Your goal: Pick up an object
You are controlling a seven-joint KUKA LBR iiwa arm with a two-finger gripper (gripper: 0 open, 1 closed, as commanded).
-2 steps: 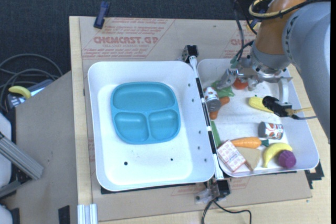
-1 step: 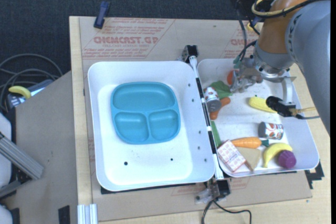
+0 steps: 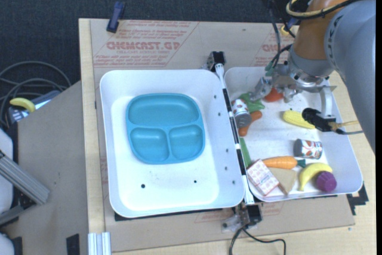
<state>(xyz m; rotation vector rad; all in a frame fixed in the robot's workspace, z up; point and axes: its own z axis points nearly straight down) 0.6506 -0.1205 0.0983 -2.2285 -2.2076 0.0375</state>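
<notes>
My gripper (image 3: pixel 270 88) is low over the far end of the right bin (image 3: pixel 352 170), under the grey arm with the orange band. A small red-orange piece (image 3: pixel 274 95) lies right under it, touching or nearly so. A green piece (image 3: pixel 254 105) and a small can (image 3: pixel 240 109) sit just to its left. Further into the bin lie a yellow banana (image 3: pixel 296 119), a red-and-white can (image 3: pixel 307 149), a carrot (image 3: pixel 280 162), a second banana (image 3: pixel 310 175), a purple plum (image 3: pixel 325 181) and a pink-and-white box (image 3: pixel 262 178).
The left bin (image 3: pixel 119 188) holds a blue divided plate (image 3: pixel 165 127). A green stick (image 3: pixel 243 153) lies along the right bin's left wall. A blue clip (image 3: pixel 115 16) rests on the cardboard behind the bins.
</notes>
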